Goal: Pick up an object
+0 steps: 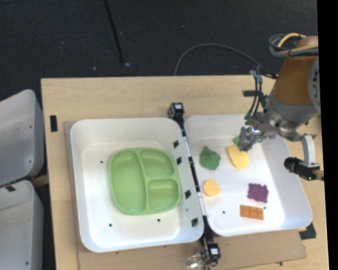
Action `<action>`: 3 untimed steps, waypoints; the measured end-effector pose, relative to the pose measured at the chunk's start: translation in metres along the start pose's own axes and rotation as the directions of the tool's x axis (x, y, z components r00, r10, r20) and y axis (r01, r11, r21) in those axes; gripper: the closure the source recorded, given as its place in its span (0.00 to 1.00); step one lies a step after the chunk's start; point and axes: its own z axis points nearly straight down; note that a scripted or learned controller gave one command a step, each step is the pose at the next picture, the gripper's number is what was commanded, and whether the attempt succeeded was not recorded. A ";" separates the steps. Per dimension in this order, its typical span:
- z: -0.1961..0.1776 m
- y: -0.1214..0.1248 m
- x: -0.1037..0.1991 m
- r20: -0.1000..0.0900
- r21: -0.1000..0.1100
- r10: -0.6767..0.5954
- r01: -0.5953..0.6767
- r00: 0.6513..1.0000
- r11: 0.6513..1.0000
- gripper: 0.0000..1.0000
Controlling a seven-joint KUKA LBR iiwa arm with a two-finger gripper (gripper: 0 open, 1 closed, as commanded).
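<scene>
While the arm reaches in from the right, its fingers sit low over the far part of the right bin, directly at the upper edge of a pale yellow piece. How far the fingers are open cannot be told from this angle, and nothing is seen held between them. A small green bit shows just left of the fingers. Further left in the same bin lies a green lump, close to the divider between the bins. Nearer, a yellow-orange piece rests beside that divider; a purple block and an orange block lie toward the near right. The left bin holds a green divided plate. Both bins rest on the wooden tabletop.
</scene>
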 end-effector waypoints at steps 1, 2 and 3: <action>-0.001 0.011 0.054 0.001 -0.001 0.000 0.000 1.000 1.000 1.00; -0.002 0.018 0.112 0.001 -0.002 0.000 0.000 1.000 1.000 1.00; -0.004 0.021 0.172 0.001 -0.001 -0.001 0.001 1.000 1.000 1.00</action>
